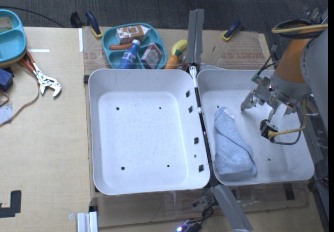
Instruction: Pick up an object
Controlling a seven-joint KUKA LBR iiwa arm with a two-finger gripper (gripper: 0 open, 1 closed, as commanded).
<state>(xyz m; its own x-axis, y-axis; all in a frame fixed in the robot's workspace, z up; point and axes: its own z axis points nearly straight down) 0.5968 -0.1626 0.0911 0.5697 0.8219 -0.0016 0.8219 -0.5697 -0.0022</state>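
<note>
So the only thing worth grabbing is the grey cloth, a folded towel-ish lump lying in the right bin, pushed up against its left wall and running from mid-bin down toward the near corner. The claw hangs above that same bin's far right part, off to the cloth's upper right and clear of it, with nothing in it. Whether its tips are spread or pinched, I honestly can't tell from this angle. The left bin has nothing to go for.

If I were running this: slide left and toward the near side until it's over the fat middle of the cloth, not the thin top edge. Come straight down, press into the fabric a bit so the tips gather a fold, then close. Stay off the bin wall, that's where a pinch would probably miss.
</note>
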